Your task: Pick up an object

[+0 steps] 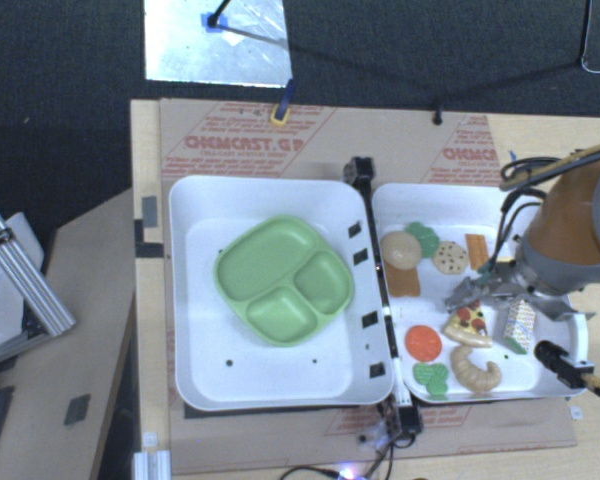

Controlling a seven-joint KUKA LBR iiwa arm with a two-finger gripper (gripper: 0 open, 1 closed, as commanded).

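In the right bin, a croissant and tomato lie nearest, the pizza slice just beyond, the gripper right above it, grip impossible to tell, a cookie farther back.

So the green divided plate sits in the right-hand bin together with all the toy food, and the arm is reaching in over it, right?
Not quite. The camera view shows the green divided plate alone in the left bin. The toy food, such as the pizza slice and the cookie, lies in the right bin, and that is where the arm reaches in.
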